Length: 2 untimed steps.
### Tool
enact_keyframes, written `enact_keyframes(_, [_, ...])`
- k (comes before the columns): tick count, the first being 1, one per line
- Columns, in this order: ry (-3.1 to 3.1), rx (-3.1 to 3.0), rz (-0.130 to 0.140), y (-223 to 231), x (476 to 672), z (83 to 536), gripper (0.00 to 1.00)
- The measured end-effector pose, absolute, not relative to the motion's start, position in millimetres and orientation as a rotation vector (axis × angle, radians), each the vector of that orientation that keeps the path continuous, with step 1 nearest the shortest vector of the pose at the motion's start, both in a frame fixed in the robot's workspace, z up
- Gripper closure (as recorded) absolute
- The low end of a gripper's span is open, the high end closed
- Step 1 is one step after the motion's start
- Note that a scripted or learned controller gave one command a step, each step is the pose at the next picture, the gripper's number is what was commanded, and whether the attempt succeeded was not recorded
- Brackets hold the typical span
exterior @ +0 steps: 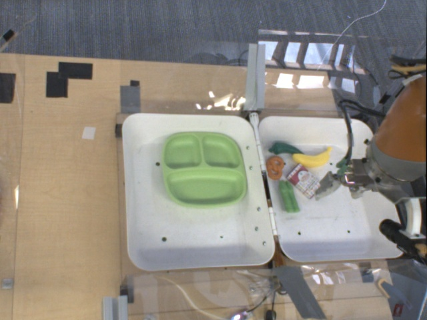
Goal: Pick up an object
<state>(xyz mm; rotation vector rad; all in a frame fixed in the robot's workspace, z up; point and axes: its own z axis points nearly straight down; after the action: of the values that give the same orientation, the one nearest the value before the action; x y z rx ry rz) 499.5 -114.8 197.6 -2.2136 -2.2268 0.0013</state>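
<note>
Several small objects lie in the right bin (333, 235), in its far left part. A yellow banana (313, 157) lies beside a dark green piece (283, 147). Nearer the bin's left wall are an orange round item (275, 167), a small red and white box (302, 181) and a green stick-shaped piece (289, 197). My gripper (328, 185) hangs low over the right bin, just right of the box and below the banana. The view shows nothing held in it.
The left bin (143, 239) holds a green divided plate (203, 168). A raised divider (262, 179) separates the two bins. The grey arm with its orange band (405, 122) covers the right bin's right side. A black cable (348, 135) hangs over the bin's far edge.
</note>
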Motion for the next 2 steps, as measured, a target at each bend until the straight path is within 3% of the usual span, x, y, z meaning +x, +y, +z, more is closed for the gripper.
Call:
enact_keyframes(1, [-2.363,-2.098,-0.026,-100,562.8,102,0.00])
enact_keyframes(2, [-2.497,-1.950,-0.035,-137,564.3,99,0.00])
